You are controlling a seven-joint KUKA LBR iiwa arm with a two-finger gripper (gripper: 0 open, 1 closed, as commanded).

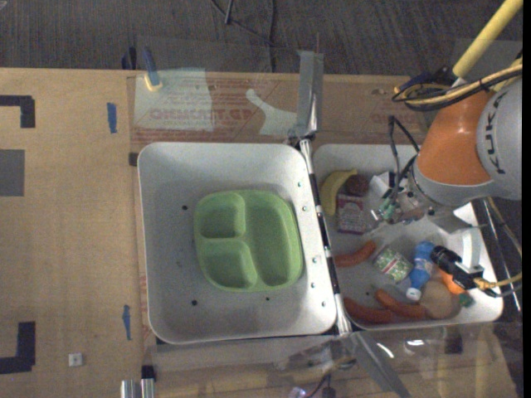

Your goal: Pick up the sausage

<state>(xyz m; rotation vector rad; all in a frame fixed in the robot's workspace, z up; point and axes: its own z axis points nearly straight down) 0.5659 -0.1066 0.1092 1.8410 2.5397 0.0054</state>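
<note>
Dark carpet with cables runs along the far side; the wooden tabletop (66,222) carries two white bins. The left bin (166,172) holds a green divided tray (247,240), likely the drop spot. The right bin (489,305) is the cluttered source. There we see a sausage (355,255) mid-bin, lying diagonally, with two more sausages (386,307) against the near wall, beside a banana (333,189) and a small carton (352,215). The pincer (397,207) hangs over the far part of that bin, above and right of the mid-bin sausage, nothing visibly held; its opening we cannot tell.
</note>
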